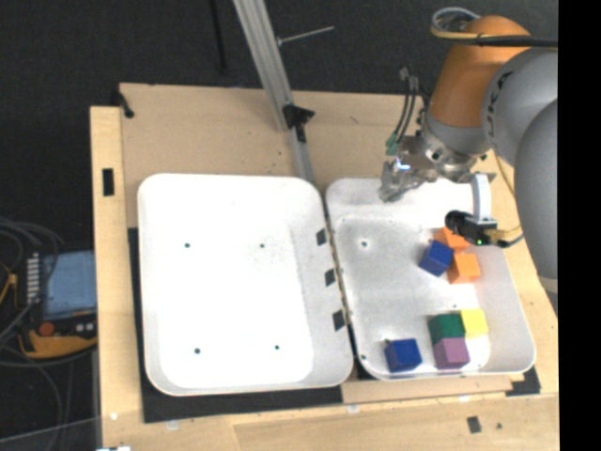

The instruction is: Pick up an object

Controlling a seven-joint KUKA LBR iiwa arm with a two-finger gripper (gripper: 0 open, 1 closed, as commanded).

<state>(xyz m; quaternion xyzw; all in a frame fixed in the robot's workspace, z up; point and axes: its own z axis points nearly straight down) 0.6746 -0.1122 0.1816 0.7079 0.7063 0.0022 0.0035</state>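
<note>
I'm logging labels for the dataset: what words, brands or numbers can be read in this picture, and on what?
None can be read.
The blocks, such as the blue block and the orange block, show plain faces.
The handheld unit left of the bench is too small and blurred to show any text.

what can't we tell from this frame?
- Gripper fingers: too small and blurred in the camera view; open or shut is unclear.
- Orange block: partly covered by the blue block.
- Second orange piece: half hidden by a black part.
- Arm: cut off at the right.
</note>
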